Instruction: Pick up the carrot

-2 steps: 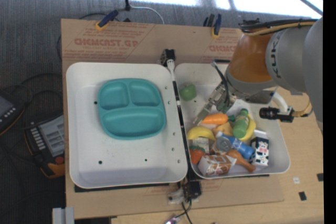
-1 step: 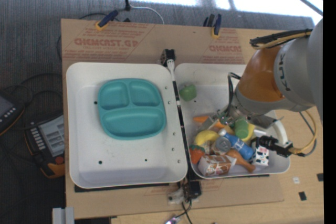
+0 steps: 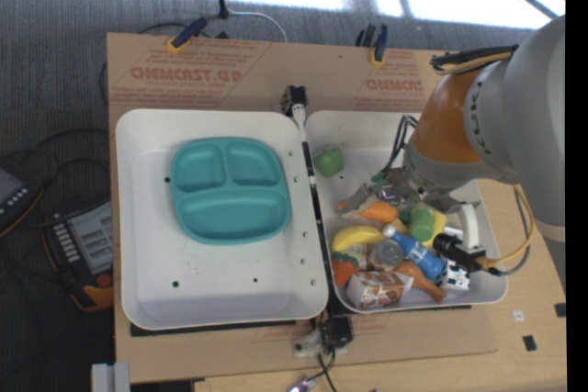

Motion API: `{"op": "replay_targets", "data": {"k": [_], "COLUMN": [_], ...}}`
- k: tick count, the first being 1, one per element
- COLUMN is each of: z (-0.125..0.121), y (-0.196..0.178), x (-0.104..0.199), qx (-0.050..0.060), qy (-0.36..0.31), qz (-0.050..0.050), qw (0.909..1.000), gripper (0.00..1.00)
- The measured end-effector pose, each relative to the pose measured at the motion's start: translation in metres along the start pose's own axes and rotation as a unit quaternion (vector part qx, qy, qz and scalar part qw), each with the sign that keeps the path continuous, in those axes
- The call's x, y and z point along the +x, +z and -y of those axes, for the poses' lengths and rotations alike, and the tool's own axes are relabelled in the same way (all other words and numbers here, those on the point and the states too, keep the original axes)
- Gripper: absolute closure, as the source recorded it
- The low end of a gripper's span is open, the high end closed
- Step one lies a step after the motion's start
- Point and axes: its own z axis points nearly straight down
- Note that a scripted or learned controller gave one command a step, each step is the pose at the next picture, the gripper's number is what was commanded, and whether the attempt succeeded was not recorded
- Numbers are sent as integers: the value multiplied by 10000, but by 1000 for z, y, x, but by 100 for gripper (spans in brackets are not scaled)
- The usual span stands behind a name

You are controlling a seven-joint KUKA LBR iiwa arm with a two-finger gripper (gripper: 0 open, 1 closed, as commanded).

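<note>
The gripper point(image 3: 393, 188), its opening impossible to make out, is hovering over the right bin point(image 3: 491, 289), just above the carrot point(image 3: 378, 214) lying among piled toys, with the teal tray point(image 3: 230, 190) sitting in the left bin point(image 3: 138, 225).

Bench top point(image 3: 184, 73): brown board. Two white bins directly on it: right bin point(image 3: 354, 126) under the gripper point(image 3: 397, 190), left bin point(image 3: 138, 225) beside it to the gripper's left.

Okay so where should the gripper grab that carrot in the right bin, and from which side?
Probably grip the carrot across its thicker middle, descending from above. It lies roughly flat, long axis left-right, and the banana and green piece crowd its sides. The gripper sits just above it.
</note>
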Motion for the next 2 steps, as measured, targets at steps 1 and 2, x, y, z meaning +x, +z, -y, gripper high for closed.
{"op": "replay_targets", "data": {"k": [1,2], "z": [-2,-18], "y": [-8,-121], "x": [-1,54], "qx": [-25,25], "qy": [0,826], "qz": [24,26], "qw": [10000,9966], "gripper": [100,100]}}
